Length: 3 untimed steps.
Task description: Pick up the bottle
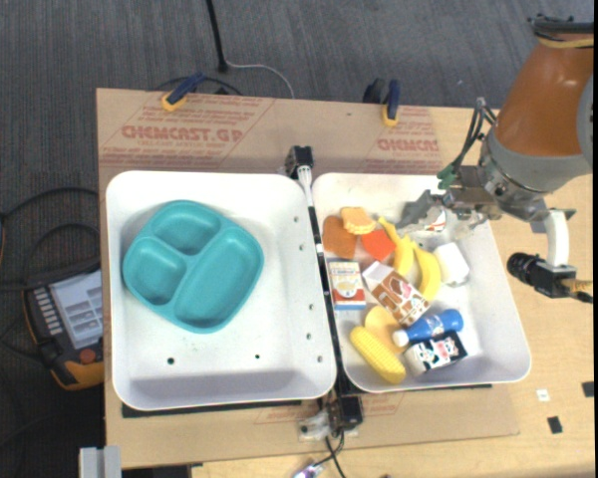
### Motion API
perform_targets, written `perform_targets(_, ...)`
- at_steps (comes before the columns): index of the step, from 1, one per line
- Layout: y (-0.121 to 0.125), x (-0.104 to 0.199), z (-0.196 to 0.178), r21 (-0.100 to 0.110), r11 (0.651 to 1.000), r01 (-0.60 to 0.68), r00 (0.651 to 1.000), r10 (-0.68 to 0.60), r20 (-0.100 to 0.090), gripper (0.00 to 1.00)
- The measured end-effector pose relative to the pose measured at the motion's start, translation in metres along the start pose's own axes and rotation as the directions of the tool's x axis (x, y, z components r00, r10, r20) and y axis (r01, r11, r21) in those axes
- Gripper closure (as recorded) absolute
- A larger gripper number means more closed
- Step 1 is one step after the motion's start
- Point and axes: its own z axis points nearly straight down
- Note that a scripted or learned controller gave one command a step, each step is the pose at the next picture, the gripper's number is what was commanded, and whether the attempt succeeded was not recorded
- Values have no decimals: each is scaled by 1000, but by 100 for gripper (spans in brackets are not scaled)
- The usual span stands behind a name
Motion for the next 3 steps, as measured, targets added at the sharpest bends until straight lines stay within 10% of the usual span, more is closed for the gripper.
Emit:
perform_targets(1, -31, -61, 161, 2, 910, 415, 910, -415, -1, 0)
perform_targets(2, -54, -41, 175, -15, 978, 208, 978, -207, 9, 0)
perform_targets(3, -68, -6, 175, -25, 945, -327, 945, 328, 2, 0)
